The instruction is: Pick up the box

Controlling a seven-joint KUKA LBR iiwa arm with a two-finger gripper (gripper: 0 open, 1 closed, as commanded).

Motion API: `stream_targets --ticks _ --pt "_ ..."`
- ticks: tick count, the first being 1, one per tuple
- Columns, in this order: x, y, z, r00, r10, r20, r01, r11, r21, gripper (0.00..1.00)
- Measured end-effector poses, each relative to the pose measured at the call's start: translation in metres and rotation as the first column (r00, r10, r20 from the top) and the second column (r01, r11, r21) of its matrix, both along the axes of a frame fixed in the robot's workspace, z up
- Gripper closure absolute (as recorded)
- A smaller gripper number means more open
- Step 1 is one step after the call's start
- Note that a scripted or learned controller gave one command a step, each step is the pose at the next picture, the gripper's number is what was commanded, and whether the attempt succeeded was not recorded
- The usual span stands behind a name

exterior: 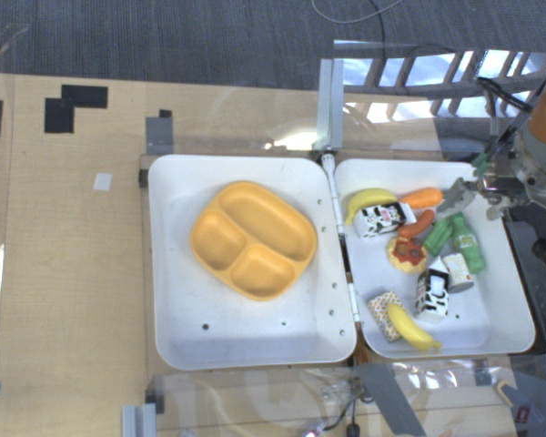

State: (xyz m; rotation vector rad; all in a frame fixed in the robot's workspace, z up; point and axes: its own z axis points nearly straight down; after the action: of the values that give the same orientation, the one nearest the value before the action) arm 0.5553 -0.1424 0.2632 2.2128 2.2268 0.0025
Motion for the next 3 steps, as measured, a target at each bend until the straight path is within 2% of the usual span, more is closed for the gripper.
stream_targets --ticks 1,2,3 --pt "-0.006 0.090 -0.079 1.000 -0.009 0.000 0.009 1.000 0.001 0.00" --pt "-0.068 0.124 -0.078 0.999 -0.049 0.001 0.049 0.999 0.001 0.00" --pt "-0.066 0.124 -0.067 0.999 -0.050 0.006 0.050 0.999 0.002 1.00"
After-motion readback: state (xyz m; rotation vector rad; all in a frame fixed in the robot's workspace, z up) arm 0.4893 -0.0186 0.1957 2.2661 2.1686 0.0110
